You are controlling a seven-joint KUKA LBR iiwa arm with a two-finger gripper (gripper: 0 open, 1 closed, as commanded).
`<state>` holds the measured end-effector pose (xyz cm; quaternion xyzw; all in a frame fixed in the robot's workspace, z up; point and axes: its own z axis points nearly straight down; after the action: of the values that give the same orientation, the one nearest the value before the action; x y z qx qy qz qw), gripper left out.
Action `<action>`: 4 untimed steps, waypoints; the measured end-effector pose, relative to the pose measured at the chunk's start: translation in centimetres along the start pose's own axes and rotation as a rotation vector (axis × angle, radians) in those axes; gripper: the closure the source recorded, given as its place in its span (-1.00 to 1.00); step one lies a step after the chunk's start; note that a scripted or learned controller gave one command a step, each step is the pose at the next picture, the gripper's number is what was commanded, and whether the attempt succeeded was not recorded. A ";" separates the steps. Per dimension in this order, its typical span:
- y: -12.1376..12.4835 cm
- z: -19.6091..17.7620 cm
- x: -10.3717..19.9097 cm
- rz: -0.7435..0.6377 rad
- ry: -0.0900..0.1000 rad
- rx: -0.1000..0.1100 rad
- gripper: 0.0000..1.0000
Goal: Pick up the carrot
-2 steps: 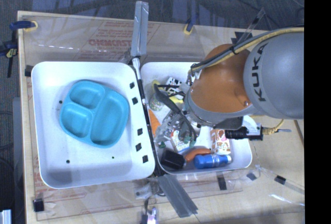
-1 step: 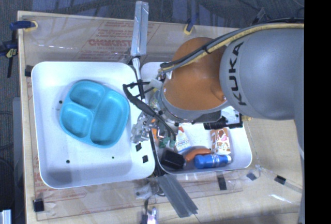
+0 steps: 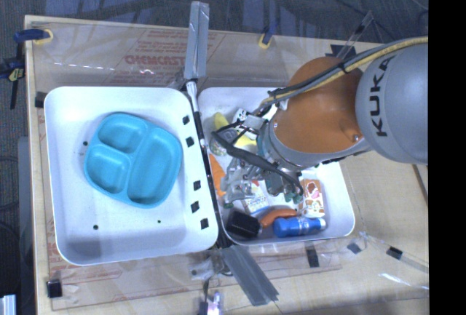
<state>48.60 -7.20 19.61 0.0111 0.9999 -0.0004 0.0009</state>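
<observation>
The carrot (image 3: 217,174) is an orange, elongated piece lying along the left wall of the right bin (image 3: 342,193), partly hidden by the gripper. My gripper (image 3: 237,180) hangs low over the left half of that bin, right beside the carrot and among cluttered items. The grey arm with its orange band (image 3: 320,117) covers much of the bin's middle and back. I cannot make out anything held by the gripper.
The right bin also holds a blue bottle (image 3: 298,225), a black object (image 3: 242,224), an orange curved item (image 3: 277,214), a yellow item (image 3: 219,120) and a printed packet (image 3: 313,197). A blue divided plate (image 3: 133,158) lies in the left bin (image 3: 65,233).
</observation>
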 end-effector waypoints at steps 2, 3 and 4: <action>-4.1 8.9 0.9 -0.290 0.006 0.004 -1.00; -8.6 10.2 -1.6 -0.286 -0.004 0.000 -1.00; -8.5 9.3 -1.7 -0.288 -0.003 0.000 1.00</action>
<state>50.10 -15.78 10.34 -0.1327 0.9912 -0.0003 0.0024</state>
